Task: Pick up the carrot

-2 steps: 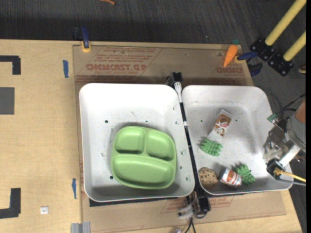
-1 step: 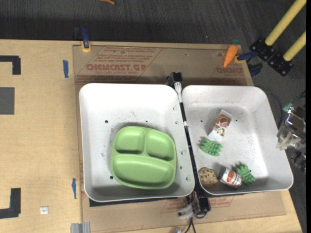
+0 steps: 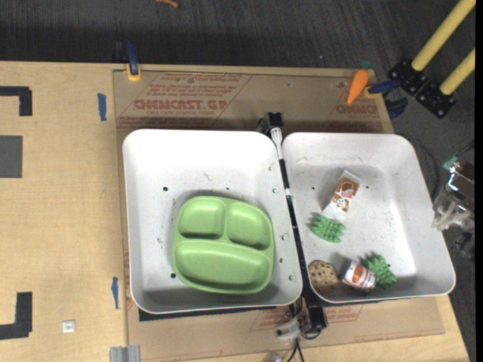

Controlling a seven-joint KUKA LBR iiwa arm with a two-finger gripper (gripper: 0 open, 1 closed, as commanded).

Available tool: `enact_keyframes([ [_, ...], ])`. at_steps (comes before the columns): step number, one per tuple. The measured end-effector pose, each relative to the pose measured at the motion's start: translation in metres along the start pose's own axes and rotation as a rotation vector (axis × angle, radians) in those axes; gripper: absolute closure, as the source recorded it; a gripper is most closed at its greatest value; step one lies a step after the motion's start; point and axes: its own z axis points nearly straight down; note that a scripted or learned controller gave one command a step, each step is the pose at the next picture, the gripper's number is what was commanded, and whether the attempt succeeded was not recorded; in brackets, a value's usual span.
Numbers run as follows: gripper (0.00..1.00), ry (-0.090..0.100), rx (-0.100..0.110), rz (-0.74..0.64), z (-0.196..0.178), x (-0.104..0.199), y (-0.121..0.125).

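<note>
The carrot (image 3: pixel 358 86) is small and orange with a green top. It lies on the brown board behind the right bin (image 3: pixel 423 202), outside both bins, near the board's far right corner. A blurred grey metal part that looks like my gripper (image 3: pixel 454 200) shows at the right edge, just past the right bin's right rim. It is well in front of the carrot and nothing shows in its grasp.
The right bin holds a small carton (image 3: pixel 345 191), a green leafy toy (image 3: pixel 327 228), a cookie (image 3: pixel 323 275) and a red-and-white item with green leaves (image 3: pixel 367 274). The left bin (image 3: pixel 151 202) holds a green divided plate (image 3: pixel 224 242). Yellow poles (image 3: pixel 445 29) and blue clamps (image 3: pixel 386 89) stand near the carrot.
</note>
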Motion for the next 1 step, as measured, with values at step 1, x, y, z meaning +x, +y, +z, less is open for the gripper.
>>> enact_keyframes([
  [1,1.00,0.001,0.003,-0.358,-0.0153,0.0137,-0.0122],
])
